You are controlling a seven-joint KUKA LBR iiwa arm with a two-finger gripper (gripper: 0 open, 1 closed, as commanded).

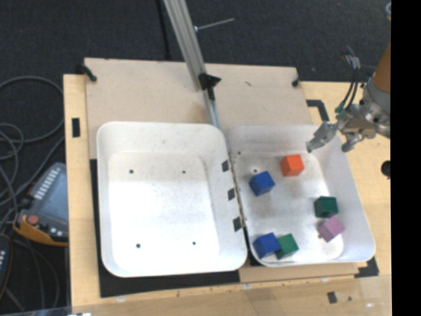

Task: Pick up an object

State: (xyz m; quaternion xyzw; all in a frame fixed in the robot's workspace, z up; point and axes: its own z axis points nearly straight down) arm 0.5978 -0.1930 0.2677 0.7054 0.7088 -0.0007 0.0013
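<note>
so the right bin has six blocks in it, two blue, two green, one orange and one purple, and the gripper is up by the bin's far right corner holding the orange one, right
Not quite. The gripper holds nothing: in the camera view the orange block lies on the floor of the right bin, apart from the gripper. The rest stands: two blue, two green, one orange, one purple.

We see a pale wooden bench (79,176) on dark carpet (66,18). Black cables (20,110) trail off the bench's left edge beside a handheld pendant (46,206), and an aluminium post (184,31) rises behind.
</note>
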